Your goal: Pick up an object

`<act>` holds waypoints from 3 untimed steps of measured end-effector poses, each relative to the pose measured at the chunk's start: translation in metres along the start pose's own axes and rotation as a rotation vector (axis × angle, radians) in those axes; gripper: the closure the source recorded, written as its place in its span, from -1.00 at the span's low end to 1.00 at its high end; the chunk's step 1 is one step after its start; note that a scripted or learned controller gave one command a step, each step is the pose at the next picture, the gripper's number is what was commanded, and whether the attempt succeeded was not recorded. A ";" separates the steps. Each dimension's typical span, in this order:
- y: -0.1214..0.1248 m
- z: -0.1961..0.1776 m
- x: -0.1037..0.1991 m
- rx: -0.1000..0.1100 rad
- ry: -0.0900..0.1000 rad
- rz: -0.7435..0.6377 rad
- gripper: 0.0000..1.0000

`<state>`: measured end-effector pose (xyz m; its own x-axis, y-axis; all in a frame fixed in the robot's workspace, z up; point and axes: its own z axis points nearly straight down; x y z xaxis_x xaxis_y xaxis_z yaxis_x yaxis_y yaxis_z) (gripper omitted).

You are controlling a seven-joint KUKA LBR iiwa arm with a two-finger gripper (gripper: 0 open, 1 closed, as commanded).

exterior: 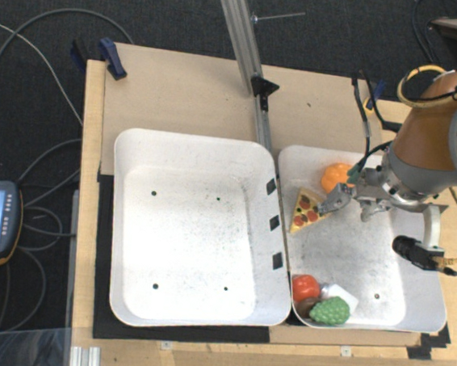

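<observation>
right bin [381, 271], centre-right of frame: my gripper [342, 197] at the pizza slice [307, 209], spread unreadable. centre over it before closing.

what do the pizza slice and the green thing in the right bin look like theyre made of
Pizza slice: probably moulded plastic toy, flat bright yellow with red dots, matte. Green thing: bumpy surface, likely plastic or rubber toy vegetable; the view is too small to be sure.
</observation>
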<state>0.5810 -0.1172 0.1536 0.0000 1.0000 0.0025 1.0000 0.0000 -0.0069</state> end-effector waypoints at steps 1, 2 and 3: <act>0.005 0.060 0.001 -0.006 -0.001 0.001 -1.00; 0.006 0.059 0.001 -0.009 -0.002 0.000 -1.00; 0.007 0.047 0.001 -0.011 -0.001 0.000 1.00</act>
<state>0.5877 -0.1159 0.1063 -0.0005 1.0000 0.0011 1.0000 0.0005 0.0046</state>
